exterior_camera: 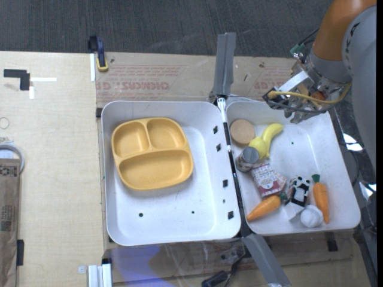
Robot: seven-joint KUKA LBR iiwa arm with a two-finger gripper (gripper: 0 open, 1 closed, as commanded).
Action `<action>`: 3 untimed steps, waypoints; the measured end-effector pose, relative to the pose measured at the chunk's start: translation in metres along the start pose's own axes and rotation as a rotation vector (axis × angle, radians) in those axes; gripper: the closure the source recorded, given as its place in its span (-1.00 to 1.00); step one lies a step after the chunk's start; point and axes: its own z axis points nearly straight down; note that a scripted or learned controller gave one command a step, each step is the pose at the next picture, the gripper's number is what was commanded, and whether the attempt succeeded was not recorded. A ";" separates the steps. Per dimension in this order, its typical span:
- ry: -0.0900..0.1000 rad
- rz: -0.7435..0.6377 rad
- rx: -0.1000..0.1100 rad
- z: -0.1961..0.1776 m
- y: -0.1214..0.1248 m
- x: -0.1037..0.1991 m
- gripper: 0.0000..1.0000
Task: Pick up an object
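Nearest the lens, right bin: white ball beside upright carrot, second carrot, panda toy, red packet, can, yellow banana, tan disc. End effector hovers over the bin's far rim, grasping nothing; finger spread can't be told. Left bin: yellow divided plate.

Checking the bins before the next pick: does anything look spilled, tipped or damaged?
Nothing stands out. The yellow divided plate lies flat in the left bin; the toys, banana and two carrots among them, lie loose in the right bin.
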 end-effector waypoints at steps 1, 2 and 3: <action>0.003 0.026 -0.003 -0.101 -0.037 -0.006 1.00; 0.004 0.231 -0.003 -0.175 -0.049 0.008 1.00; 0.004 0.261 -0.003 -0.169 -0.032 0.015 1.00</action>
